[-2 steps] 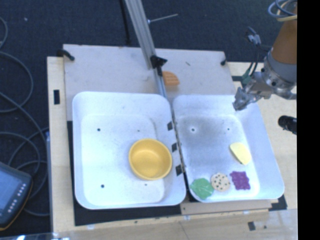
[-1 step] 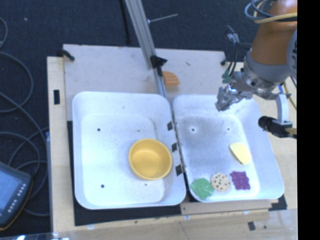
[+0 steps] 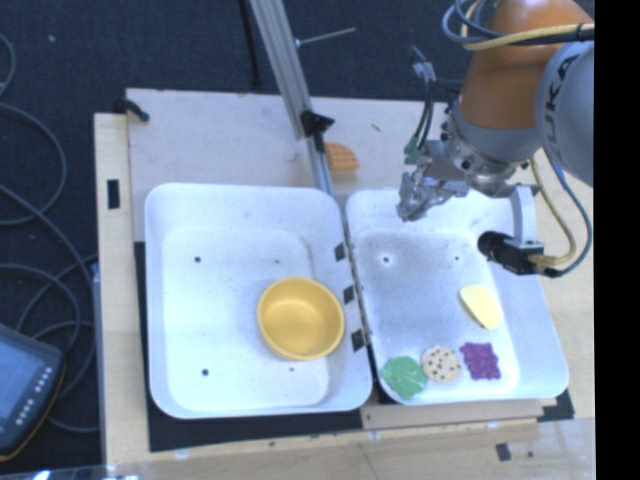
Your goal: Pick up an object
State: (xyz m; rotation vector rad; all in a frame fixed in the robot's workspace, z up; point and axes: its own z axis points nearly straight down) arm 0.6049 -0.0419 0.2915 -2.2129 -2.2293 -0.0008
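Nearest along the right bin's [image 3: 520,298] near edge sit a green disc [image 3: 404,376], a speckled cookie [image 3: 440,364] and a purple piece [image 3: 481,360], with a yellow wedge [image 3: 481,306] just beyond them. Left of these, a yellow bowl [image 3: 300,317] rests in the left bin [image 3: 200,228]. Over the right bin's far left corner hangs the gripper [image 3: 413,206]; whether it is parted or closed cannot be told, and nothing shows in it.

The arm [image 3: 530,58] ran off the top right edge. The aluminium post [image 3: 285,68] partly hid an orange object [image 3: 343,158]. The tablet [image 3: 25,383] was cut at left.
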